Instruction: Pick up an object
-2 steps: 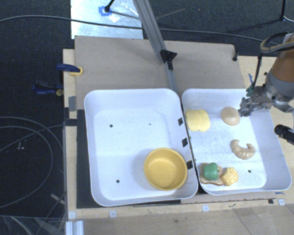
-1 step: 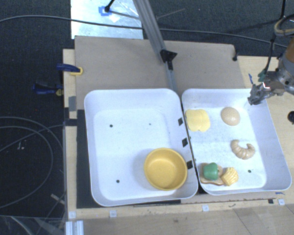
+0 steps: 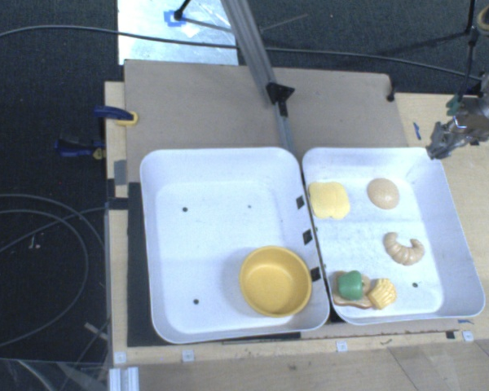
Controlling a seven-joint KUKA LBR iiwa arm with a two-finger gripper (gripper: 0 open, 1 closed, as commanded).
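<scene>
green-and-yellow toy cluster (image 3: 363,289): nearest item in the right white bin (image 3: 460,243), front-left corner, close to the wall. looks like a green pepper-shaped piece on a tan slab with a ridged yellow piece touching it. likely light hard plastic, slick. crowded, so fingers may catch two parts at once. poor first pick.
yellow plastic bowl (image 3: 275,280): left white bin (image 3: 159,218), front-right area, upright, hollow facing up. probably light and stiff. the only hold is over the rim, one finger inside and one outside. smooth wall could slip.
tan croissant-shaped toy (image 3: 404,248): right bin, middle-right, lying flat, well apart from its neighbours. judged light, rigid, ridged so less slippery. take it across the thick middle of the curve, not the tapered tips. best candidate.
pale yellow flat square piece (image 3: 329,199): right bin, back-left, just beside the divider wall. low profile, possibly soft. hard to get fingers under, and the wall blocks one side.
beige round bun-like toy (image 3: 383,192): right bin, back-centre, clear space all round. domed and smooth, so it may squirt out. pinch across the widest part, low down.
gripper (image 3: 442,143): hangs over the far-right rim of the right bin, above the bench, not touching any object. nothing visible between the fingers. too small and blurred to tell how far apart they stand.
status: pick not yet made, judging by all items lying in the bins.
</scene>
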